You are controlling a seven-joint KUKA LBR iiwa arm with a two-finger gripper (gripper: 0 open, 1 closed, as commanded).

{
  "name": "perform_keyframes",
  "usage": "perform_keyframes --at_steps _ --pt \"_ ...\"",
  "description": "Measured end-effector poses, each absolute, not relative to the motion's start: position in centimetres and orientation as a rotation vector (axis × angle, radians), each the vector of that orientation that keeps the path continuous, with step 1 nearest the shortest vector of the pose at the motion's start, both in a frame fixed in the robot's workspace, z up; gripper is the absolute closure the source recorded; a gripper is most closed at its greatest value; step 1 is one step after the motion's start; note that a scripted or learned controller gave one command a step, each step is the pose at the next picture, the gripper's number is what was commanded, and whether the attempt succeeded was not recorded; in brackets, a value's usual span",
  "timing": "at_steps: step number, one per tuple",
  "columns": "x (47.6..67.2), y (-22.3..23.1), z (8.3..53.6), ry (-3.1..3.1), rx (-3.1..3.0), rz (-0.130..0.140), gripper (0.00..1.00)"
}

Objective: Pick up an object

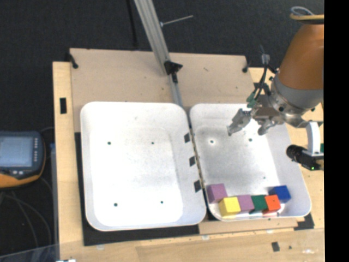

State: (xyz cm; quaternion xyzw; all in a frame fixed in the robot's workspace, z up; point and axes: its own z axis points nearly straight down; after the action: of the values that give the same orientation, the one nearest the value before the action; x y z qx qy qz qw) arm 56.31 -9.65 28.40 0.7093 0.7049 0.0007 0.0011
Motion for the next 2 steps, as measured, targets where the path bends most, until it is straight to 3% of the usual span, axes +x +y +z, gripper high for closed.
perform_keyframes --at_steps 1,2 --pt "56.38 -9.78 29.51 2.208 2.228 0.005 1.00" --pt "56.37 -9.75 29.45 2.208 2.230 0.004 0.00"
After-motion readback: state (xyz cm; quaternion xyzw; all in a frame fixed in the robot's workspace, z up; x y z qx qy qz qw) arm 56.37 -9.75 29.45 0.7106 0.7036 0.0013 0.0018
